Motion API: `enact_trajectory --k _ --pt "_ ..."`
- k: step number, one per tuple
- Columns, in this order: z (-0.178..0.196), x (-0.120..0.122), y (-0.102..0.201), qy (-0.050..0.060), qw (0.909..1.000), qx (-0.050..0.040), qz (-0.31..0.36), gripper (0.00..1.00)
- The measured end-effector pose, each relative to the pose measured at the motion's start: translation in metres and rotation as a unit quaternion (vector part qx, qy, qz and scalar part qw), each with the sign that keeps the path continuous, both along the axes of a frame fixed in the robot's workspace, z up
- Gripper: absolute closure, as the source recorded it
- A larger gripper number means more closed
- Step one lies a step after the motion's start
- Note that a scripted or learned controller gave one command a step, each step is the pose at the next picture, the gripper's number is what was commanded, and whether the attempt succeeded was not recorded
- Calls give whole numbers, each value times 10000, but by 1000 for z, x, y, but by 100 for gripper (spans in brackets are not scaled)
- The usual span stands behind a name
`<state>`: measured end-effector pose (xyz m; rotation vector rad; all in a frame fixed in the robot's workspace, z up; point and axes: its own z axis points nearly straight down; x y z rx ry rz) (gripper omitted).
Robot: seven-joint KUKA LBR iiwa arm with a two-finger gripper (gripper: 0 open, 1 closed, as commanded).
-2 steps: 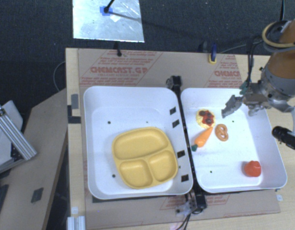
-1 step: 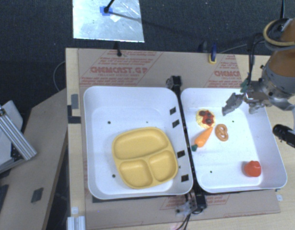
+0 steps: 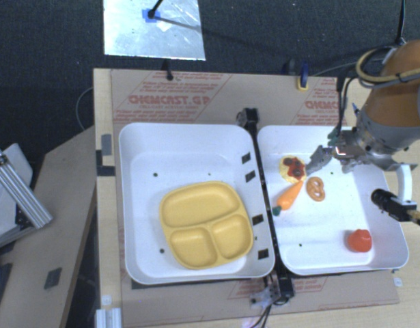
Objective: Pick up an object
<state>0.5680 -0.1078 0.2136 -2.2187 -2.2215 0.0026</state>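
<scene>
In the right bin (image 3: 380, 258) lie an orange carrot (image 3: 289, 196), a brown pretzel (image 3: 315, 188), a yellow-and-red food piece (image 3: 291, 167) and a red round object (image 3: 359, 240). My gripper (image 3: 330, 162) hangs over the upper middle of this bin, just right of the yellow-and-red piece and above the pretzel. Its fingers stand open with bare bin floor between them. Nothing is held.
The left bin (image 3: 141, 183) holds a yellow divided tray (image 3: 206, 223). A black divider with clips (image 3: 259, 183) runs between the bins. The grey arm with its orange band (image 3: 394, 94) reaches in from the right. A black part (image 3: 390, 203) sticks out over the right bin's edge.
</scene>
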Motion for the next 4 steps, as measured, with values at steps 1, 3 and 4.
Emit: enact_trajectory --k 1,3,4 --pt "-43 -2 -5 2 10000 1 0 0" --pt "-73 -3 -9 -29 10000 -6 4 100" --pt "-13 0 -18 -52 10000 -12 -2 100"
